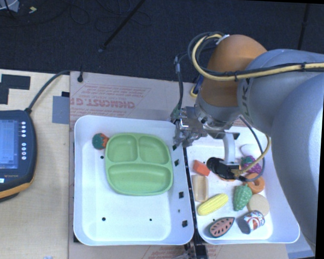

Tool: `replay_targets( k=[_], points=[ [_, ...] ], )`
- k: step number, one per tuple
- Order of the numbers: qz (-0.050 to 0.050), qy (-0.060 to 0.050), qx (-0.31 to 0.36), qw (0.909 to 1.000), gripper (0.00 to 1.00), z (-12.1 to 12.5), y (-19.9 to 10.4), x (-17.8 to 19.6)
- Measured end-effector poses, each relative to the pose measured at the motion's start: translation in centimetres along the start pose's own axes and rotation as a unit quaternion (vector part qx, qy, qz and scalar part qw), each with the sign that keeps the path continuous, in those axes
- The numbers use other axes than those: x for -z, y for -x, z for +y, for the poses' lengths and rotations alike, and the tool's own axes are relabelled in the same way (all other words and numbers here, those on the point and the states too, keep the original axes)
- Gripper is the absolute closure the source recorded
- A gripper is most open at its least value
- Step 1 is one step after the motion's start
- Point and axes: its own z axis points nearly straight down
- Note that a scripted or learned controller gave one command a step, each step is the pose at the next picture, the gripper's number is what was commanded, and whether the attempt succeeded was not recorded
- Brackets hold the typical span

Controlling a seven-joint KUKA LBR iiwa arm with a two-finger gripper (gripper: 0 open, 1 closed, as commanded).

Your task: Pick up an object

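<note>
Landmark: green plate (138, 164), flat in the left bin (85, 214)

Pincer (182, 135): just off the plate's upper right corner, over the wall where the left bin meets the right bin (287, 229). Wide or narrow: cannot tell at this slant

Objects to pick:
- ball (100, 141), green and red, just beside the plate's upper left corner, same bin
- orange piece (201, 167), right of the plate, level with its middle, across the wall
- roll (201, 188), right of the plate's lower edge
- corn (213, 204), right of and below the plate's lower right corner
- melon slice (221, 227), lower still
- green fruit (242, 198), ring (256, 184), egg (259, 204), can (251, 221), farther right of the plate, bunched close
- grapes (250, 162), far right, level with the plate's middle

Pendant (5, 149): well left of the plate, on the tabletop (42, 201)
</note>
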Motion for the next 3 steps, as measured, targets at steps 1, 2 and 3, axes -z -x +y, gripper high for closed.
replay_targets(
  k=[1, 2, 3],
  points=[
    [0.001, -0.001, 0.000, 1.0000, 1.00, -0.2, -4.1, 0.4],
    [-0.001, -0.002, -0.002, 1.0000, 1.00, -0.6, -3.8, 0.3],
    [0.000, 0.000, -0.001, 1.0000, 1.00, -0.3, -3.8, 2.3]
  ],
)
